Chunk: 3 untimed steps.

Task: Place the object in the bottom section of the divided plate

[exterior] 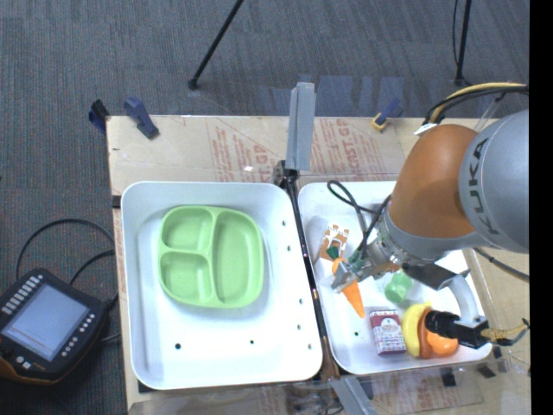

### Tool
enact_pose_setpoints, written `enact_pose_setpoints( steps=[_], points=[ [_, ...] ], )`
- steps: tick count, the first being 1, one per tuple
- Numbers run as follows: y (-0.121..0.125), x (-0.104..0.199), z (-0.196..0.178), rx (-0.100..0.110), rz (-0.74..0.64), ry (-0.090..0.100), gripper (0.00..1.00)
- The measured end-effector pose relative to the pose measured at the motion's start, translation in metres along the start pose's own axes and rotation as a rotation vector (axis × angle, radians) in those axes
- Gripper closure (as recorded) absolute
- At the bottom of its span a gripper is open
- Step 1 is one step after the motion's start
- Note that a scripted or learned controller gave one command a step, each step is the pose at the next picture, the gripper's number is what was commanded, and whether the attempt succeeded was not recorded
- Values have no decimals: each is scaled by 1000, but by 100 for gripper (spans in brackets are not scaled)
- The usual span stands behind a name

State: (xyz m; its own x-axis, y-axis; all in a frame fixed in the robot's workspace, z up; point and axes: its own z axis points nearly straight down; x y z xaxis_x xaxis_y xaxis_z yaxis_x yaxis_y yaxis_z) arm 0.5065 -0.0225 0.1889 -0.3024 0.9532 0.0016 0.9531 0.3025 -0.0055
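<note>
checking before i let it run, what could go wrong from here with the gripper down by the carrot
1. The gripper sits right at the orange carrot, whose tapered tip may slip out.
2. The small orange-and-white item and the green block crowd close and could get knocked.
3. The green divided plate is in the other bin, so a weak hold could drop the carrot crossing the divider.

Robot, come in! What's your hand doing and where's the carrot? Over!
Gripper low in the right bin, beside the orange carrot. Green divided plate waits in the left bin. Small box and toys crowd nearby.
</note>
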Motion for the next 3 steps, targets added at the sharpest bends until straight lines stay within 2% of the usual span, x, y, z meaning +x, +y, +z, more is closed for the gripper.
enact_pose_setpoints(
  steps=[1,2,3],
  points=[
    [24,12,-92,-3,-60,-2,100],
    [80,86,-41,0,-165,-1,100],
    [142,143,-19,-2,-220,-2,100]
  ],
)
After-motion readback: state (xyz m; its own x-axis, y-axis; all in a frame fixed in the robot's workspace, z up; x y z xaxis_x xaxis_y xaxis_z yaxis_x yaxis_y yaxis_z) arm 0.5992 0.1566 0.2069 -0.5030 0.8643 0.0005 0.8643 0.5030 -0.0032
